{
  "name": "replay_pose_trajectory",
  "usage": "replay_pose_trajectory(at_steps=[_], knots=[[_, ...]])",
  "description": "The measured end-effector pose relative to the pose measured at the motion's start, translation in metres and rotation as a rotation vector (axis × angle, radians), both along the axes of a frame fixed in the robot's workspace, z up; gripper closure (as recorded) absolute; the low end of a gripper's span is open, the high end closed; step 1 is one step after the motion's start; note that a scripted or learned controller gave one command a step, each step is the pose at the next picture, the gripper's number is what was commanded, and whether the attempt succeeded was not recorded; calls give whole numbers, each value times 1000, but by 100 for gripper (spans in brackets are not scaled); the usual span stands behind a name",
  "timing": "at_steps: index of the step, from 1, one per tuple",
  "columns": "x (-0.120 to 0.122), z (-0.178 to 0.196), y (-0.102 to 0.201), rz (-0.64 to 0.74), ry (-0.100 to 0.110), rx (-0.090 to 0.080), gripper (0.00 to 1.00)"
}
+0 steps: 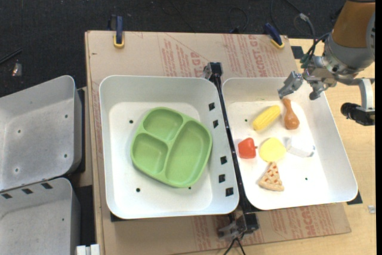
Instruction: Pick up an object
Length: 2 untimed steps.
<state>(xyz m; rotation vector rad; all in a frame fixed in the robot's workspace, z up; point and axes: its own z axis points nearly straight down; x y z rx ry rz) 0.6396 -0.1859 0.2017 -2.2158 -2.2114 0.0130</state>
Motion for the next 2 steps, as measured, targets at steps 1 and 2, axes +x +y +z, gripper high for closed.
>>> replay_pose_trajectory(at_steps=[1, 2], knots=[[3, 9, 1, 3, -14, -3, 0], [12, -38, -5, 3, -14, -3, 0]])
